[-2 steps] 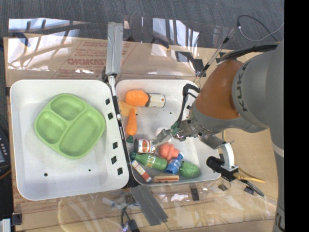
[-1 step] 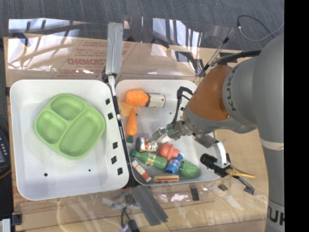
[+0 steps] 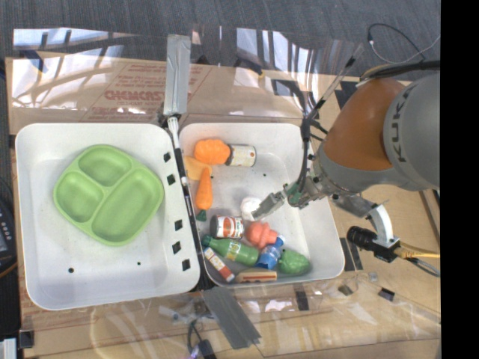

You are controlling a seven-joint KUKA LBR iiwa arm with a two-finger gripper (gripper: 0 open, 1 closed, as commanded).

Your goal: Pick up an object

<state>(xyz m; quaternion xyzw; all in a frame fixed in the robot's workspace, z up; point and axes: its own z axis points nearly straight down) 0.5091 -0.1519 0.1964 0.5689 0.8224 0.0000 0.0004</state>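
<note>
We have our end effector [image 3: 263, 206] low inside the right bin [image 3: 318, 144], reaching in from the right. We cannot tell how far open it is, and we see nothing gripped in it. Just beside its tip lies a small white object [image 3: 250, 203], the nearest candidate; it looks light and smooth, so likely slippery. Below the tip sit a small jar [image 3: 227, 227] and a green bottle [image 3: 232, 250], stiff toy pieces best taken across their narrow middles.
</note>
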